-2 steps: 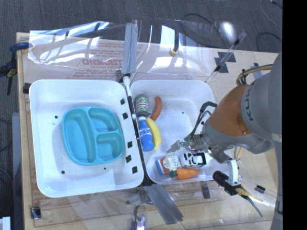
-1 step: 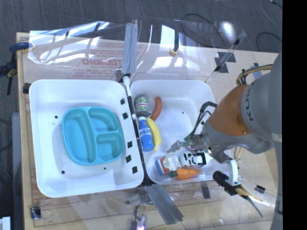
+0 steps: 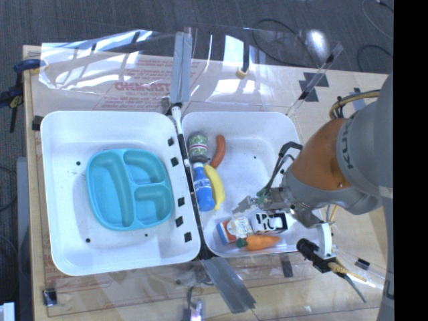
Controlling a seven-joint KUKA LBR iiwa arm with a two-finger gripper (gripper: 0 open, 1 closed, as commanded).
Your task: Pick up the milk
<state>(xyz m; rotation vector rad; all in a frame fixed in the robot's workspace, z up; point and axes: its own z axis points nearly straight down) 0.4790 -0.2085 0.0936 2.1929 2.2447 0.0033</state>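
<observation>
the milk carton (image 3: 235, 229) lies on its side near the front wall of the right bin (image 3: 257, 129), touching a carrot (image 3: 262, 243). the gripper (image 3: 262, 204) hangs low just above and right of it; whether it grips anything, i cannot tell. a blue tray (image 3: 130, 189) sits in the left bin (image 3: 60, 136).

Pale wooden worktop (image 3: 80, 286), seen from above at a slant. Dark grey carpeted floor (image 3: 87, 9) beyond the far edge and down the left side. Clear plastic sheeting (image 3: 221, 59) across the far part, catching bright glare. Red lettering on a sheet (image 3: 144, 84) beneath it. Black cables (image 3: 371, 19) looping at far right.
</observation>
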